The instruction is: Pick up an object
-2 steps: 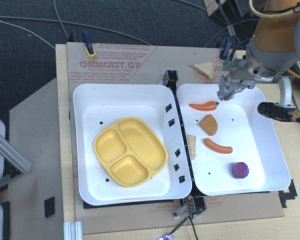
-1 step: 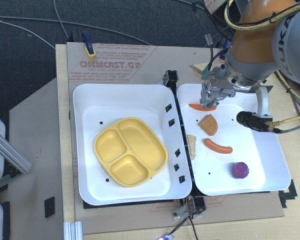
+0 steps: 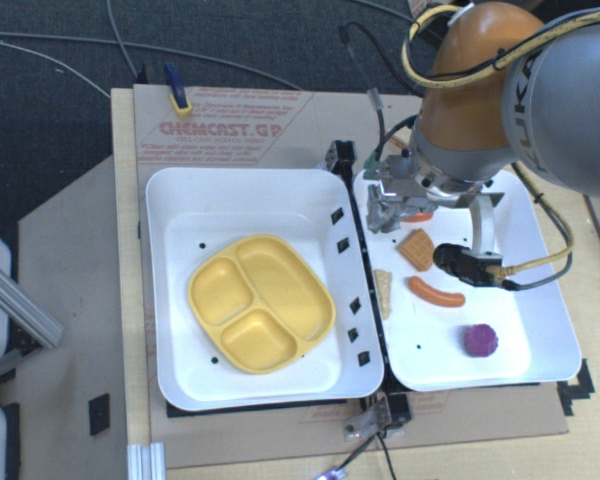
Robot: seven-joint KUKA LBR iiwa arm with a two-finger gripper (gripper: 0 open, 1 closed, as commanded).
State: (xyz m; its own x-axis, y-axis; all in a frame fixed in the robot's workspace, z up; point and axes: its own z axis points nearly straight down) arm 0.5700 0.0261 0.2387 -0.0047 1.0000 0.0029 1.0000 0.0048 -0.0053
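Note:
My gripper (image 3: pixel 384 211) hangs over the far left part of the right bin (image 3: pixel 550 298), close to the wall between the bins. Just right of it and nearer the front lies a tan square cracker (image 3: pixel 416 249). An orange-red sausage (image 3: pixel 437 293) lies in front of the cracker. A pale wedge-shaped piece (image 3: pixel 383 294) rests against the bin's left wall. A purple round object (image 3: pixel 481 340) sits toward the front right. A small red-orange bit (image 3: pixel 418 215) peeks out beside the gripper, mostly hidden by the wrist.
The left bin (image 3: pixel 170 268) holds a yellow divided plate (image 3: pixel 262 303). The arm's grey and orange body (image 3: pixel 480 78) covers the far part of the right bin. A blue-and-yellow clip (image 3: pixel 177 88) sits on the cardboard behind the bins.

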